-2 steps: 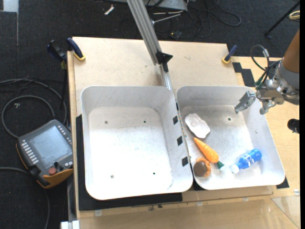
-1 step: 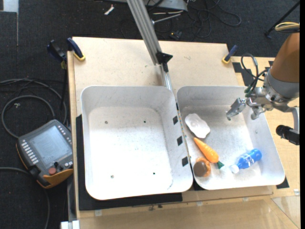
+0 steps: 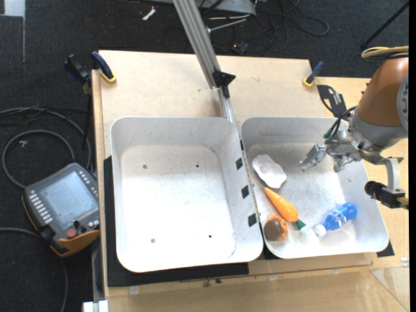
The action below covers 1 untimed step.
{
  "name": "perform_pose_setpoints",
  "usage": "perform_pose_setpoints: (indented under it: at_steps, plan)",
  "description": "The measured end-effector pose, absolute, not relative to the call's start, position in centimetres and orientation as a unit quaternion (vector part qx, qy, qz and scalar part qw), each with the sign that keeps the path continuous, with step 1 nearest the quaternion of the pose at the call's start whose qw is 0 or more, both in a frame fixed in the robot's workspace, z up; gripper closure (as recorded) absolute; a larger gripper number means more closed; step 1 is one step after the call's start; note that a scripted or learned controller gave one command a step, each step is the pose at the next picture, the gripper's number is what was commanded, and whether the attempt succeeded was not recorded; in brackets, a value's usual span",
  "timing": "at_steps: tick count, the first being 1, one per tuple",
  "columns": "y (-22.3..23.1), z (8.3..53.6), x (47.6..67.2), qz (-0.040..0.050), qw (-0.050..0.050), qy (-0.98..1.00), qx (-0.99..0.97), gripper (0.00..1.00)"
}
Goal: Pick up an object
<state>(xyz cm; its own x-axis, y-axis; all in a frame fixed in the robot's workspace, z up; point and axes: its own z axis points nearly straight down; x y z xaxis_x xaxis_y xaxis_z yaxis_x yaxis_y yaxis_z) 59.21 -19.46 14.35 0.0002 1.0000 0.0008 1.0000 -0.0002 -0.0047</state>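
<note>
bench (image 3: 169, 86) | two white bins are borne side by side: left bin (image 3: 123, 174), right bin (image 3: 370, 236)

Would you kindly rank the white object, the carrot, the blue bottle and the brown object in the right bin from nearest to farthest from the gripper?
From the gripper, in the camera view:
1. White object, to its left near the bin divider.
2 and 3. Carrot and blue bottle, too close to call.
4. Brown object, at the bin's front left.

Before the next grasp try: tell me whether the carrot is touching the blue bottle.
Apart. In the camera view, bare white bin floor shows plainly between the carrot with its green end and the blue bottle to its right.
</note>
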Motion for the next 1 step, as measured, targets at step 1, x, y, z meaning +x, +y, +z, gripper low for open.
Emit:
perform_pose_setpoints:
  at_steps: [1]
  plan:
    - [-19.50, 15.68, 59.38, -0.0003, -0.001, -0.707, -0.707, 1.00]
